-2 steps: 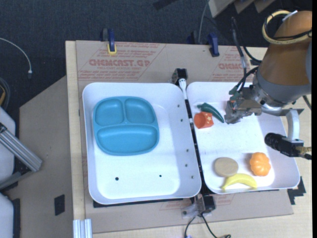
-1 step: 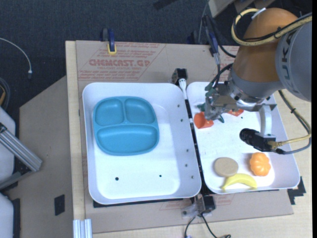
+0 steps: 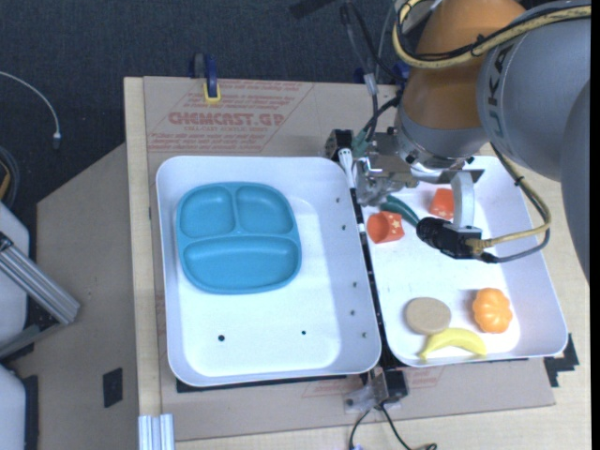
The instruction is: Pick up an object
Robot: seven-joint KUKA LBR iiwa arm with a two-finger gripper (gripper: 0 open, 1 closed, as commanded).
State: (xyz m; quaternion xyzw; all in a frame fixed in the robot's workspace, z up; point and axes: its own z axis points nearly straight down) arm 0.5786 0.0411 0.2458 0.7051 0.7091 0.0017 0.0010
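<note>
The surface (image 3: 281,111) is a flat brown cardboard-looking sheet with red "CHEMCAST" lettering printed on it, clipped at the back edge with a small blue and yellow clamp (image 3: 210,78). Biggest thing in shot is the arm (image 3: 525,73), smooth grey shell with a glossy orange band, coming in from the right and bending down over the right bin.

Two shallow white plastic bins with rounded corners sit side by side. The left bin (image 3: 272,345) carries a blue divided plate (image 3: 239,237), matte plastic, three compartments, rounded rectangle shape. The right bin (image 3: 534,279) has all the small toy food in it.

The pincer (image 3: 380,187) hangs low at the back left corner of the right bin, metal bits and cables around it. Can't tell how far apart its tips are from this angle, or whether it has anything.

Just beside it, a red strawberry-like piece (image 3: 385,227) lies on the bin floor. An orange-red chunk (image 3: 442,203) sits a bit to the right, partly behind a black cable fitting (image 3: 450,235). Near the front: a round orange pumpkin-ish fruit (image 3: 491,309), a flat tan round cookie (image 3: 427,315), and a curved yellow banana (image 3: 454,344) touching the cookie's front edge.
</note>
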